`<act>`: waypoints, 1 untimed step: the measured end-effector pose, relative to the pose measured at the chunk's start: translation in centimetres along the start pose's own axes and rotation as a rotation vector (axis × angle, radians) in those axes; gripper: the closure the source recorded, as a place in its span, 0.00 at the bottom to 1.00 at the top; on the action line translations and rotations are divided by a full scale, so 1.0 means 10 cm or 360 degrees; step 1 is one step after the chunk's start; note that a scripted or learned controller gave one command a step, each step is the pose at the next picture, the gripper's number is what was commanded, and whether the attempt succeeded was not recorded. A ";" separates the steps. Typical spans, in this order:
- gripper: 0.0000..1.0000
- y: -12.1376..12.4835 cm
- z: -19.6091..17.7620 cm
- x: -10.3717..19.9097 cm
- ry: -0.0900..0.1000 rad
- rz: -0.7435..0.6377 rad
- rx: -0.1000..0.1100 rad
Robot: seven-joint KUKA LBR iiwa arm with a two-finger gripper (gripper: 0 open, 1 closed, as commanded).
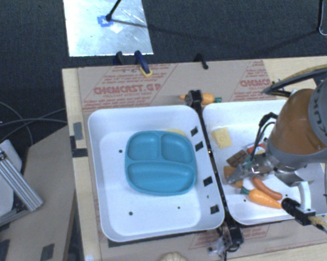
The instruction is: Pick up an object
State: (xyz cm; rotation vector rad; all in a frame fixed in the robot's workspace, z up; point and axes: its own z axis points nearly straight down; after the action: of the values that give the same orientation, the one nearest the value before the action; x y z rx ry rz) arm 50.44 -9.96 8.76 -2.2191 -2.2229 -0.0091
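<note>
- I see the gripper [242, 174] low in the right bin [239, 115], lower right of frame, among carrots [264, 195].
- Jaw state: I cannot tell.
- Blue divided plate [158, 161] lies in the left bin [106, 160].

arm [311, 125] cut off at right edge, covers right bin's [236, 112] far corner, gripper [248, 171] fingertips blurred among carrots [266, 195], brown item [236, 159] too small to identify

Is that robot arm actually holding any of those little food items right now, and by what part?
It cannot be told. The gripper is low in the right bin, among the toy carrots and a brown piece, but its tips are too blurred to show a hold.
</note>
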 end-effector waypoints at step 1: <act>1.00 0.03 -0.13 0.00 -0.0001 0.0001 -0.0014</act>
State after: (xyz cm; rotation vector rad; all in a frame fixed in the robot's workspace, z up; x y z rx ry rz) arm 50.71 -9.98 10.07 -2.2241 -2.2270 -0.0179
